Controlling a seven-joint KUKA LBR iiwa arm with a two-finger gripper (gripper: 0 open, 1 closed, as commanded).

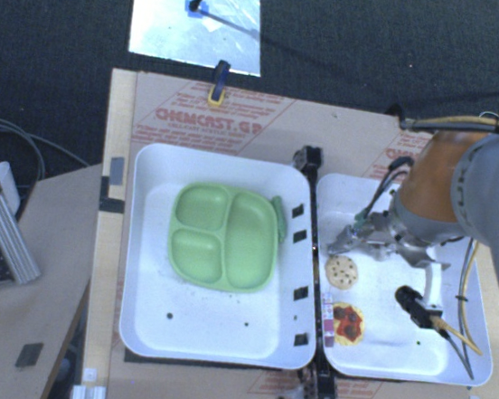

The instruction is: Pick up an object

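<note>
Cookie lies in the right bin, just near of the gripper, whose jaw state I cannot tell. Good practice: centre over the cookie, descend squarely, and avoid the pizza slice nearer still.

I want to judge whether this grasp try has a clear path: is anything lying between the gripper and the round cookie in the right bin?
Nothing visible does. The gripper hangs just above the cookie in the right bin, with bare white floor between them. The pizza slice lies beyond the cookie, toward the near rim, off the path.
</note>
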